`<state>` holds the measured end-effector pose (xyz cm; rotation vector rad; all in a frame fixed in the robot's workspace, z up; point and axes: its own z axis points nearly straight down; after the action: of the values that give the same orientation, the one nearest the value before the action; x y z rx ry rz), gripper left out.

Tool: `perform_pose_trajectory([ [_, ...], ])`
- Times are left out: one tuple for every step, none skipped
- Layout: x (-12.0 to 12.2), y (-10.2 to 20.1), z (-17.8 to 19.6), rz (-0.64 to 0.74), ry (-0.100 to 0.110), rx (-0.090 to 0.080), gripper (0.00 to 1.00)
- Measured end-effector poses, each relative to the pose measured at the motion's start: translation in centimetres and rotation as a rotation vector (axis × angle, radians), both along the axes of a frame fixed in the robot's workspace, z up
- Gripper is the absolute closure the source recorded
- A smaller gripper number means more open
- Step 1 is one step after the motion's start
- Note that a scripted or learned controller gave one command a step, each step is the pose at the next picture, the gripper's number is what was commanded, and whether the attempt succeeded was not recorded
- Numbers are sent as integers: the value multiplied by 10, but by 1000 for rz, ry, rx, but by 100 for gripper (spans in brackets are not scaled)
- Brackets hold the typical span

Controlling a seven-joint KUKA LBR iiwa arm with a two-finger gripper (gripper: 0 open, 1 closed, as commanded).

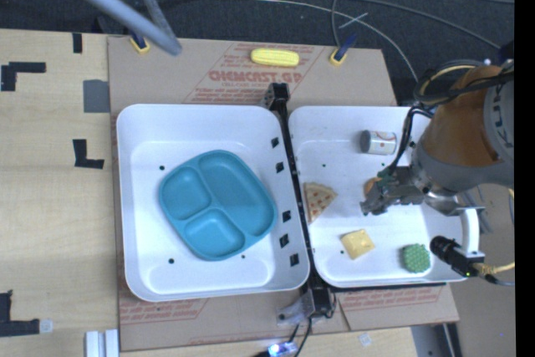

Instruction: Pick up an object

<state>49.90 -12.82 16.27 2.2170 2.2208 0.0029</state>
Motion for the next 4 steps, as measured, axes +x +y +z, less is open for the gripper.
perform_pose_trajectory([
  [2,-2,63,0,-2,-1,100],
  [-4,-10,115,-1,-1,-1,100],
  [14,46,112,5,4,2,100],
  [27,106,96,5,7,3,100],
])
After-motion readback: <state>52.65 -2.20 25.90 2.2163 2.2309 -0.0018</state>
